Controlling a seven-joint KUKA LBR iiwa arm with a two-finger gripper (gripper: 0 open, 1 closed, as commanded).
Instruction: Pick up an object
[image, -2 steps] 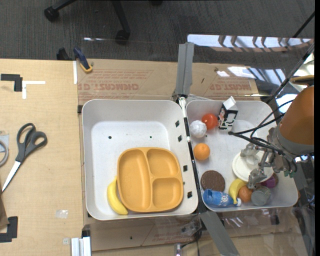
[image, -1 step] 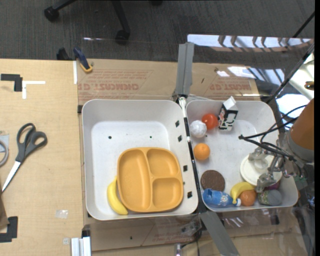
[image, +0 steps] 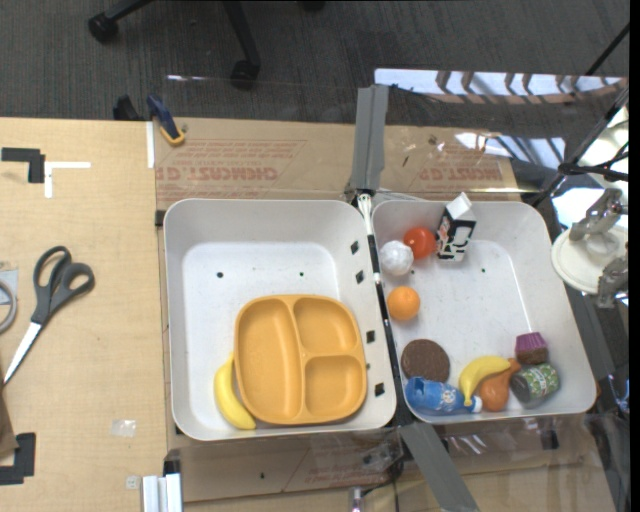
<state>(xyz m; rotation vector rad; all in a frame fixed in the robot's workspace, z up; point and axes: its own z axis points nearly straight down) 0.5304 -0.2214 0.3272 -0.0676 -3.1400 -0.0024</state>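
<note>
The right bin (image: 500, 290) holds a small black-and-white carton (image: 457, 228), a red ball (image: 420, 241), a white ball (image: 396, 258), an orange (image: 403, 303), a brown disc (image: 425, 358), a blue bottle (image: 437, 397), a yellow banana (image: 484, 373), a purple cupcake (image: 531, 348) and a green can (image: 537, 381). In the left bin (image: 200, 250) an orange divided plate (image: 300, 357) lies partly over a second banana (image: 230, 395). The gripper (image: 606, 215) hangs at the right edge of the view, outside the right bin's rim and above its far right corner, away from every object.
Scissors (image: 50, 290) lie on the wooden bench to the left of the bins. A blue and yellow clamp (image: 165, 120) sits at the back left. A grey bar (image: 367, 140) runs from the back down to the gap between the bins.
</note>
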